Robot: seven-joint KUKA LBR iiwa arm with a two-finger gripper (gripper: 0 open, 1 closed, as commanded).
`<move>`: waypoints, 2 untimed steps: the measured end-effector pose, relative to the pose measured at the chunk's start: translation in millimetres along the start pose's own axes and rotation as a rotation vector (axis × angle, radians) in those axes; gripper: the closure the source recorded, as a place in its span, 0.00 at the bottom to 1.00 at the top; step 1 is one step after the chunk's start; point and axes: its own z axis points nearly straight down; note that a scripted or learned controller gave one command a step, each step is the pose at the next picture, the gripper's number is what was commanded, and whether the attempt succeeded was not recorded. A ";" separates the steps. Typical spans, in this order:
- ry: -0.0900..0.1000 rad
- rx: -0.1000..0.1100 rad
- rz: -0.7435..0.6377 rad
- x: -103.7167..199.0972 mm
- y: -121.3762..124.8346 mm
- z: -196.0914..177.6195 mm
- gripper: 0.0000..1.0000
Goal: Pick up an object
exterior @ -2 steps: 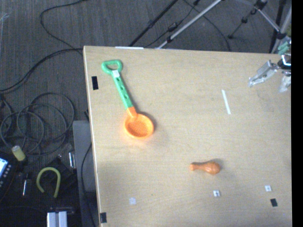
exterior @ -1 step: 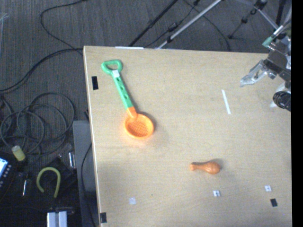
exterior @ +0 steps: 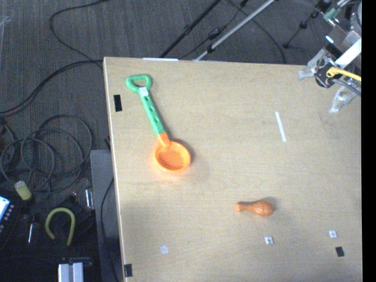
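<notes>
Sieve [exterior: 172, 156]: tabletop [exterior: 235, 157] left, handle toward far-left corner | drumstick [exterior: 257, 207]: near edge | gripper [exterior: 329, 90]: far-right corner, fingers released, grasping nothing

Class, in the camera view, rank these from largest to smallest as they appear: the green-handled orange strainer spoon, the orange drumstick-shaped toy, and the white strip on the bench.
1. Strainer spoon, clearly the longest.
2 and 3. The white strip and the drumstick toy look similar in length; the toy is thicker, so their order is unsure.
</notes>
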 end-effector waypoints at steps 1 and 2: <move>-0.005 -0.001 0.002 -0.3 0.7 -8.8 1.00; 0.000 0.002 0.079 10.1 -55.3 -0.1 1.00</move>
